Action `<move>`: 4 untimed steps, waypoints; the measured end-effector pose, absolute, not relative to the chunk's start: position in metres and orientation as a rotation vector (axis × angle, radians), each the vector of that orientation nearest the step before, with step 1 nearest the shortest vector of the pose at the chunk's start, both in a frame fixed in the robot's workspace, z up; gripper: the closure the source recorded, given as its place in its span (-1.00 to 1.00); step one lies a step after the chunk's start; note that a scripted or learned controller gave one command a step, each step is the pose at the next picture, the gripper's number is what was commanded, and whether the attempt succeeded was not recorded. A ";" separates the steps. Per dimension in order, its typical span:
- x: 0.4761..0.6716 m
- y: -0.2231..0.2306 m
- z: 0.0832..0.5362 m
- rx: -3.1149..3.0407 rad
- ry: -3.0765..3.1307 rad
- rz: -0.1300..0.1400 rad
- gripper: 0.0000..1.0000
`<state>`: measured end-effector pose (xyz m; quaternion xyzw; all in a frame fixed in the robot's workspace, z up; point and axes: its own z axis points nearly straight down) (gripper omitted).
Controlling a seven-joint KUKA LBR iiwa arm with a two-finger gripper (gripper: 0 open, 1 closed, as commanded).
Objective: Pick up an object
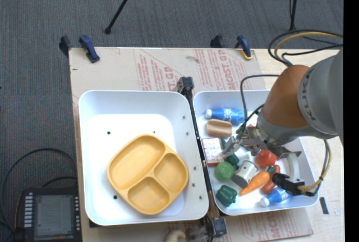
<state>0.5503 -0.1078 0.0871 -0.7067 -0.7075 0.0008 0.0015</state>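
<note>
The right bin [253,210] holds several small toys. A blue bottle [224,114] and a hot-dog bun [219,128] lie at its far left, with a red-and-white packet [211,151] below them. A round green fruit [224,170], a grey-white can [245,171], a carrot [255,182], a red tomato [265,158], a dark green pepper [226,195] and a small blue-white bottle [275,197] fill the near half. My gripper [239,146] hangs low over the bin's middle, just above the green fruit and the can, right of the packet. The wrist hides what lies under it.
A yellow three-part plate [147,173] lies in the left bin [90,123]. The bins share a raised divider [196,140]. Blue clamps [88,47] hold the cardboard bench top at the back. Black cables [291,47] loop behind the arm at the right.
</note>
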 end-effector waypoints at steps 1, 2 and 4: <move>0.550 -0.108 0.096 -2.220 -2.214 0.002 1.00; 0.644 -0.109 0.205 -2.218 -2.228 -0.002 1.00; 0.610 0.043 0.266 -2.211 -2.228 0.003 1.00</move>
